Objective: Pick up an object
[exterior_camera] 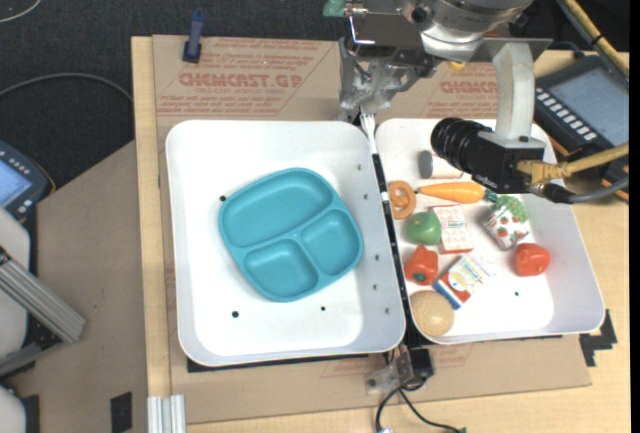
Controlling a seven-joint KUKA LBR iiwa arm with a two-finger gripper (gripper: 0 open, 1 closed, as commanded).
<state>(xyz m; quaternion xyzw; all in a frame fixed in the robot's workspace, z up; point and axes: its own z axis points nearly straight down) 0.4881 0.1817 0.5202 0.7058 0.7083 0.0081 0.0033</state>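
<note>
Objects for picking are lying in the right bin (570,311): from the camera view, we are seeing a carrot (452,191) near its 12 o'clock side, a pretzel (400,198) at about 10 o'clock, a green pepper (423,226) and a red pepper (421,264) toward 9 o'clock, a tomato (531,260) at 3 o'clock, and a round cookie (434,313) at 7 o'clock. Small cartons are crowding between them.

The left bin (190,251) is holding a teal divided plate (290,233).

We are seeing the gripper (366,109) hanging over the far end of the divider between the two bins, at 11 o'clock of the right bin. Nothing is sitting between its fingers, and we cannot tell whether they are released or clenched.

We are judging several risks. If the gripper is descending where it is now, it is meeting the bin rims, not an object. The pieces are lying very close, so the fingers could be pushing a neighbour away or catching two. Round pieces like the tomato could be slipping out.
</note>
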